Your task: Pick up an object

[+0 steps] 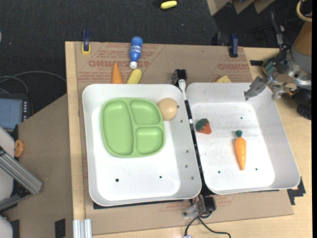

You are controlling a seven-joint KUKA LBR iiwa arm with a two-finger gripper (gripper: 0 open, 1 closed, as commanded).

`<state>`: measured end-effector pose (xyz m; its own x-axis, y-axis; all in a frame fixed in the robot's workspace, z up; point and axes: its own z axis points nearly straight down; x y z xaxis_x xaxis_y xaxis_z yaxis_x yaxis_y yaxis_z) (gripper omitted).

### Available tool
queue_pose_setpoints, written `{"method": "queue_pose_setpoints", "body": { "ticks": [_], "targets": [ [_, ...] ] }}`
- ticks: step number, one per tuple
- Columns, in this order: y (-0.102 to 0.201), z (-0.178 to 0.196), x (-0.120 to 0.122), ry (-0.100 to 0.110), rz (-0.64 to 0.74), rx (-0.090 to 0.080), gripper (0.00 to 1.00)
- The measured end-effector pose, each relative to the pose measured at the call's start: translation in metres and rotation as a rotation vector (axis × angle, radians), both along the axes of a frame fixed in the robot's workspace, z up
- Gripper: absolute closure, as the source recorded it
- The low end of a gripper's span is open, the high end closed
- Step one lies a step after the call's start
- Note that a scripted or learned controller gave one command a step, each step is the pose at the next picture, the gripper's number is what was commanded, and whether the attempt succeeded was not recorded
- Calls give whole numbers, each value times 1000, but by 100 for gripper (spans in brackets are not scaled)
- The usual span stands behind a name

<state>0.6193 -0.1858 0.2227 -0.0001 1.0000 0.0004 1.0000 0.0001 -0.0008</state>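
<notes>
In the right bin (267,177), a toy carrot (240,151) with a green top lies right of the middle. A small red strawberry (203,126) sits near the bin's left wall. My gripper (264,89) hangs over the right bin's far right corner, well away from both. It is open, with nothing between its fingers (253,90). In the left bin (138,187) a green divided plate (132,126) lies flat, and a beige round thing (168,108) rests against its far right corner.
Behind the left bin, on the cardboard, lie a blue and white bottle (135,51), an orange carrot (116,74) and a yellow corn cob (134,76). Blue clamps (233,45) hold the board's far edge. A black bracket (180,76) sits between the bins.
</notes>
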Motion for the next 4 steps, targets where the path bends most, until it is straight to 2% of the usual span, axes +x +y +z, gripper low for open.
{"method": "queue_pose_setpoints", "body": {
  "ticks": [1,2,3,4],
  "targets": [
    [8,-146,-45,8,-1,3,0],
    [79,-139,-89,6,4,5,0],
    [74,-128,-87,-1,-1,-1,100],
    [74,-128,-87,-1,-1,-1,0]
  ]
}}
